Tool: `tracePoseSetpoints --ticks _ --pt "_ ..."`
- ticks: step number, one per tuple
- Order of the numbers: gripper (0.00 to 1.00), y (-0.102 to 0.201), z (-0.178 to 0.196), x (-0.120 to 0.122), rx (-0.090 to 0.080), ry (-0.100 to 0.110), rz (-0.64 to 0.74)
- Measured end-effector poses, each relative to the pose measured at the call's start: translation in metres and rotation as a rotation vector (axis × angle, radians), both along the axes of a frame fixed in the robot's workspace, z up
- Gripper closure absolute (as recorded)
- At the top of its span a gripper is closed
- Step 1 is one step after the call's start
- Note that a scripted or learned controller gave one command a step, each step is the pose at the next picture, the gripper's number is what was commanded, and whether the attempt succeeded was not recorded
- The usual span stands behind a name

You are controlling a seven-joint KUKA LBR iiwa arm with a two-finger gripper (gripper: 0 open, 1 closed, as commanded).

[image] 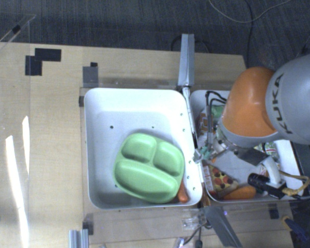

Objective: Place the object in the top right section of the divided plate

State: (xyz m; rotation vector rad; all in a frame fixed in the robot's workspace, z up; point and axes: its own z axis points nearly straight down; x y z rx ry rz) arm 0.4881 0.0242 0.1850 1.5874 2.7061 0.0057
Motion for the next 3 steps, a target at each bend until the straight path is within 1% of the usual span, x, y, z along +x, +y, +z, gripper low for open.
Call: tracePoseSetpoints --ticks 1,2,3 --pt "1.0 -0.014 0.027 0.032 -0.001 0.0 0.048" --pt "1.0 0.012 0.041 0.013 -0.001 0.0 0.138" --pt "1.0 -0.006 0.073 0.039 -0.001 0.0 0.011"
